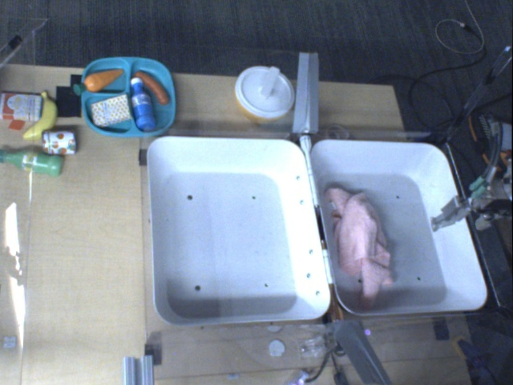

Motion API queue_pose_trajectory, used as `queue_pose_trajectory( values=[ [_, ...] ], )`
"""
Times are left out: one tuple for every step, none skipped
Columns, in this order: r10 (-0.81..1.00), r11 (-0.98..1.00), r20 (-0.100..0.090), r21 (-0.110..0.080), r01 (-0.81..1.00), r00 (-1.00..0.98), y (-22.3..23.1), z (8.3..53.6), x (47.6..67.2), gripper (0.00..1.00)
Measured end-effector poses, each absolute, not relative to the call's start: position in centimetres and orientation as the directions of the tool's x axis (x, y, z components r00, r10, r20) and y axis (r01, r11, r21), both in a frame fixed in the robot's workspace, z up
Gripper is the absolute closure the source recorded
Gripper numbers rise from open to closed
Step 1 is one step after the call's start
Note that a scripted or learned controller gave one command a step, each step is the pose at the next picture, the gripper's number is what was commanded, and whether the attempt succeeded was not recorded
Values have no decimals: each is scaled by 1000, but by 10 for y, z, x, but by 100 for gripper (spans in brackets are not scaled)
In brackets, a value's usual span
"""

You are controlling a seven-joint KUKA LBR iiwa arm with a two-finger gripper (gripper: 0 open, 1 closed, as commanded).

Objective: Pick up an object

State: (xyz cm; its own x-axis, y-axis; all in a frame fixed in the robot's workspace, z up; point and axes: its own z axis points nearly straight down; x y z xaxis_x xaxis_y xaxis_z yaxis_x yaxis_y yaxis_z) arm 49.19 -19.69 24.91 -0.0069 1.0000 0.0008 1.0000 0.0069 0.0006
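- The one thing worth picking is the pink cloth point(361, 243), a crumpled heap lying in the right bin point(449, 295). It sits against that bin's left wall, running from the middle of the floor down toward the near edge.
- The claw point(453, 213) is at the right rim of the right bin, well apart from the cloth, with bare bin floor between them. It is small and partly blurred here; I cannot tell whether it is wide or narrow, and nothing shows in it.
- Step in hand, as I judge it: the approach has not begun, so the task is at its start.
- To do it well, travel across the right bin toward its left wall and stop above the thickest fold of the cloth, which looks to be around its middle, rather than a thin trailing edge.
- Come down straight and deep enough to bite into a ridge of fabric; a shallow pinch on soft cloth is likely to slip off.
- Keep clear of the divider between the right bin and the left bin point(168, 239), since the cloth lies close to it and a finger could catch the wall.
- Lift slowly; a loose cloth will hang and may drag on the bin floor.
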Motion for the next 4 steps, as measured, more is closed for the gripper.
queue_pose_trajectory(
  values=[
    [994,106,1,0,994,-106,-149,116,533,0],
    [994,-108,1,6,994,108,-161,93,539,0],
    [992,127,-4,15,992,-127,-123,91,601,0],
    [858,513,-11,13,858,-513,-95,91,633,0]
  ],
)
